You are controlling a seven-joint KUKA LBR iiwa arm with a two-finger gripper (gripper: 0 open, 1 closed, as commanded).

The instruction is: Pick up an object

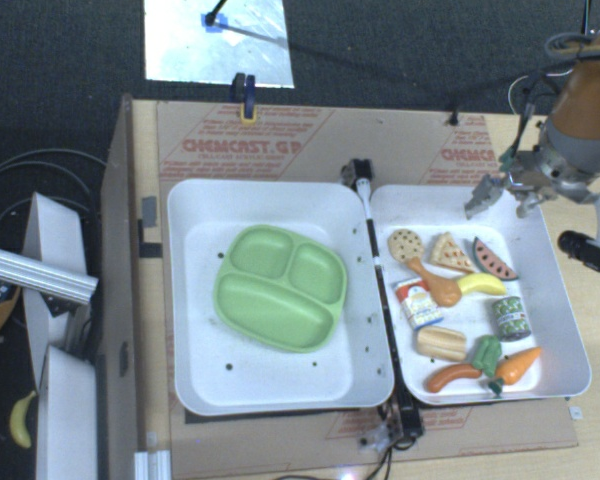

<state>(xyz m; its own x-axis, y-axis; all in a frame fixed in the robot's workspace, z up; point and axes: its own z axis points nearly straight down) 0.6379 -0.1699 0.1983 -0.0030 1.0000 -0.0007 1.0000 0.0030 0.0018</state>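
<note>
The right bin (570, 313) holds several toy foods: a cookie (405, 243), a pizza slice (451, 254), a watermelon slice (493, 259), a drumstick (436, 283), a banana (481, 285), a small red-and-white carton (417, 304), a green can (510, 318), a hot dog bun (441, 343), a sausage (450, 376), a carrot (519, 364) and a green pepper (486, 354). My gripper (503, 197) hovers over the bin's far right corner, above and apart from the food, with nothing held. Its fingers are spread open.
The left bin (195, 268) holds a green divided plate (280, 288). A clamp (361, 176) sits at the far end of the seam between the bins. Cardboard lies under both bins. Metal parts and cables lie left of the bench.
</note>
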